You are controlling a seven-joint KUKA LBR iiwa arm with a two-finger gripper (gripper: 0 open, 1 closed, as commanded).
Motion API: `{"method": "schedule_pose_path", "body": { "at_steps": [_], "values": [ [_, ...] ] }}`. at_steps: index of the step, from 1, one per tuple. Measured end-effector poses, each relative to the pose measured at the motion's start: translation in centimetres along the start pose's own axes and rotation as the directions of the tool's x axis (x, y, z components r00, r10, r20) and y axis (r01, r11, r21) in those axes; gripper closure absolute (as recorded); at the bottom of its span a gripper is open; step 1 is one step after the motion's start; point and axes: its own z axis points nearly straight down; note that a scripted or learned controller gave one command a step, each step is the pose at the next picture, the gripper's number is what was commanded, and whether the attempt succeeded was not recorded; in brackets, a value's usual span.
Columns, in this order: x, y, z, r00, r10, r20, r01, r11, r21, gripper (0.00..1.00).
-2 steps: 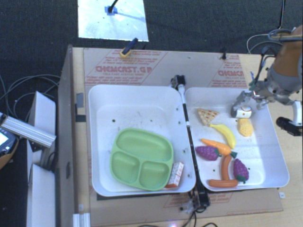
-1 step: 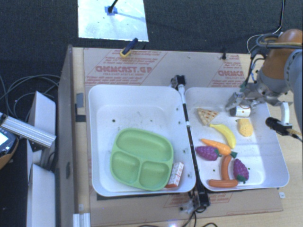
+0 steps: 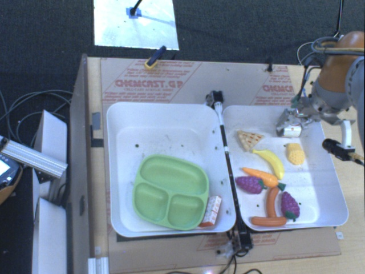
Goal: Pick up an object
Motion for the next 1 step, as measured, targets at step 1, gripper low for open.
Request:
{"method": "schedule_pose_path", "body": {
  "at_steps": [1],
  "values": [
    [8.88,0.75,-4.87,1.0,0.004,-0.004,-0.004,1.0,0.001,1.0]
  ]
}}
